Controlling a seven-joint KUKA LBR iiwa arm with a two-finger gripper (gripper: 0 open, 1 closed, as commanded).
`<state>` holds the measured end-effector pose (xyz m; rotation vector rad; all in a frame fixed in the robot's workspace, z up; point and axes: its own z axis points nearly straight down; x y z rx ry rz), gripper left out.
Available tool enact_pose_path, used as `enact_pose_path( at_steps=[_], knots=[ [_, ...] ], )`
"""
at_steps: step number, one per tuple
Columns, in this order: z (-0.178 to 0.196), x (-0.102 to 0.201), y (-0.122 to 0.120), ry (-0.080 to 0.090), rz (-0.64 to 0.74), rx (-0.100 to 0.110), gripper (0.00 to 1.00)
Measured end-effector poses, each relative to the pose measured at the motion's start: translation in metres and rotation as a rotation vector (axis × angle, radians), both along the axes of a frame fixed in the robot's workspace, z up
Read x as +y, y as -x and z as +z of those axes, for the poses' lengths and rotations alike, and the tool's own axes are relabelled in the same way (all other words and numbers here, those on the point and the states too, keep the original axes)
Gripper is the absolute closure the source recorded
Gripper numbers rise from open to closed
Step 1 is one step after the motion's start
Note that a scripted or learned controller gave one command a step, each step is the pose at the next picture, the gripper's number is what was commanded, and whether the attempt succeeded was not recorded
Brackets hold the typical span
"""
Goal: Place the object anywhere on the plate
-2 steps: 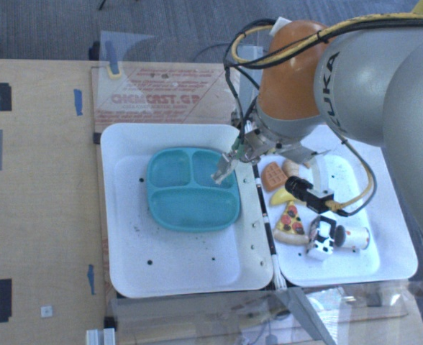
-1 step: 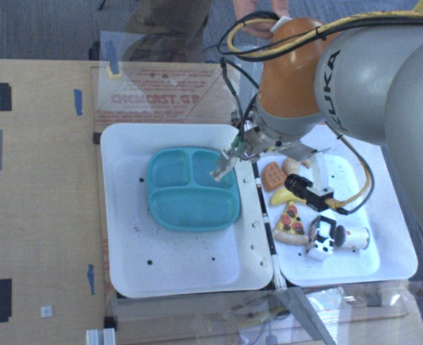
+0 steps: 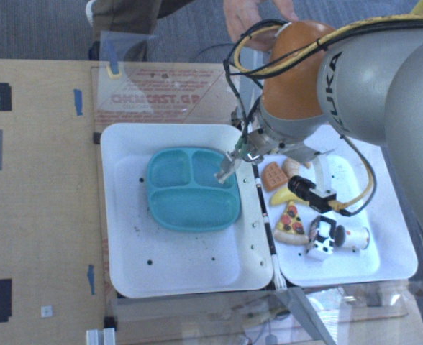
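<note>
A teal divided plate [image 3: 190, 192] lies in the left white bin [image 3: 175, 264]. My gripper [image 3: 227, 167] hangs over the plate's upper right compartment, near its right rim. I see nothing in its tip. In the right bin [image 3: 384, 257] lie toy foods: a waffle [image 3: 273, 176], a pizza slice [image 3: 292, 220], a yellow piece [image 3: 280, 198] and a pale roll [image 3: 293, 166]. A black-and-white cow figure [image 3: 323, 237] and a white cylinder [image 3: 354, 237] lie at the front of that bin. The arm hides the right bin's back part.
A clear plastic sheet with red print [image 3: 154, 95] lies behind the left bin. A person's hand [image 3: 255, 6] reaches in at the top behind the arm. The wooden bench [image 3: 39, 192] spreads out to the left.
</note>
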<state>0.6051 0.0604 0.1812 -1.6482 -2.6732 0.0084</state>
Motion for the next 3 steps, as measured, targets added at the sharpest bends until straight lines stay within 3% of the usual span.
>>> enact_pose_path(
  at_steps=[3],
  knots=[
    [0.0002, 0.0041, 0.0003, -0.003, 0.006, 0.0, 0.0]
  ],
)
